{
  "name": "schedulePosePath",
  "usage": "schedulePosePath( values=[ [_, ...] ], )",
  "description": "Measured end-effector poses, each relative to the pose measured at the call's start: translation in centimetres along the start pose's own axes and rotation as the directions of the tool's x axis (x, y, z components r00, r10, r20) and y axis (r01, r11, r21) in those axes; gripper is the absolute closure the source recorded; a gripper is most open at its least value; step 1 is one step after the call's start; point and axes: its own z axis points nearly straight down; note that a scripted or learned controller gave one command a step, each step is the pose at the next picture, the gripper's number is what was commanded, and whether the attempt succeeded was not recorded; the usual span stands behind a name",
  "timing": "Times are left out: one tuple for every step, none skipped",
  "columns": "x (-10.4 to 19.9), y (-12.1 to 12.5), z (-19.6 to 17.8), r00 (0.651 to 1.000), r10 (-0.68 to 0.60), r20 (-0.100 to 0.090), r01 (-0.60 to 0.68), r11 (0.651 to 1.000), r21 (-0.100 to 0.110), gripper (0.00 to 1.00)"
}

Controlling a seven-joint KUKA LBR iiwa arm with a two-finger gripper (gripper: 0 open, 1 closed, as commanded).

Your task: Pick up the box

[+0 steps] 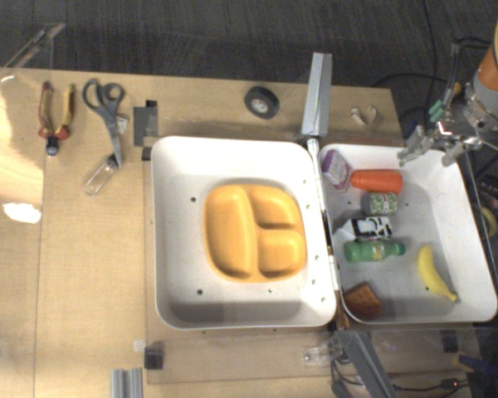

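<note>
A small black and white box (372, 226) lies in the middle of the right bin (465, 222), between a green can (381, 203) and a green bottle (373, 250) that lies on its side. My gripper (427, 156) hangs over the bin's far edge, up and to the right of the box and well apart from it. Its fingers (409, 152) are open with nothing between them.
The right bin also holds a purple pouch (337, 169), an orange carrot (377, 180), a banana (434, 274) and a brown item (363, 300). A yellow divided plate (254, 230) sits in the left bin (183, 222). Scissors (108, 110), pliers (53, 114) and a tape roll (262, 101) lie on the bench.
</note>
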Motion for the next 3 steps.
schedulePosePath(
  values=[
    [1.2,-4.9,14.8,0.99,-0.138,0.0,0.138,0.99,-0.001,0.0],
    [5.7,-0.6,16.2,0.966,-0.258,0.002,0.258,0.966,-0.008,0.0],
    [5.5,-0.4,14.9,0.966,-0.258,0.007,0.258,0.966,-0.012,1.0]
  ],
)
